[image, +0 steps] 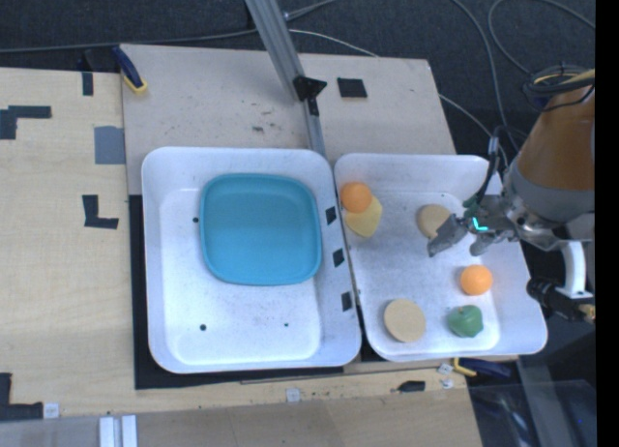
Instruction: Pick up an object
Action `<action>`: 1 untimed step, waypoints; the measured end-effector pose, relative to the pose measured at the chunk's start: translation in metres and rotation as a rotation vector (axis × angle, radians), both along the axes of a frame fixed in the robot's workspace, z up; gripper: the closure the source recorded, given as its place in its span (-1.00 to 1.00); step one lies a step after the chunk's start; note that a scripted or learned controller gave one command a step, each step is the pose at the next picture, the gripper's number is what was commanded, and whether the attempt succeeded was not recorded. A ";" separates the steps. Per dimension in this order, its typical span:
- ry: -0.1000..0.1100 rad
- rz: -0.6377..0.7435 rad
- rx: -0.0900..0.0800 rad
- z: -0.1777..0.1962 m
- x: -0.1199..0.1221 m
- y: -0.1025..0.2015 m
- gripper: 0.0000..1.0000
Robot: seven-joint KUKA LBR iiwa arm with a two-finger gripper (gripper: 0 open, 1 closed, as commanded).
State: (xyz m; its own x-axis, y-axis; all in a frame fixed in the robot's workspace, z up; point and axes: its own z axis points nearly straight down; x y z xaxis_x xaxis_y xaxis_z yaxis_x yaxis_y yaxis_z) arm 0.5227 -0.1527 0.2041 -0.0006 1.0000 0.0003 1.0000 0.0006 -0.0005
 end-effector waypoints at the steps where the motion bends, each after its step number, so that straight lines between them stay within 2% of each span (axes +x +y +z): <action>1: 0.000 0.000 0.000 0.000 0.000 0.000 -1.00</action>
State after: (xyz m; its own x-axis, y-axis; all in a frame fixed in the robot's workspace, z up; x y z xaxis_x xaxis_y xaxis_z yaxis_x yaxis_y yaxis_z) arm 0.5228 -0.1527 0.2041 -0.0006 1.0000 0.0003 1.0000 0.0006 -0.0005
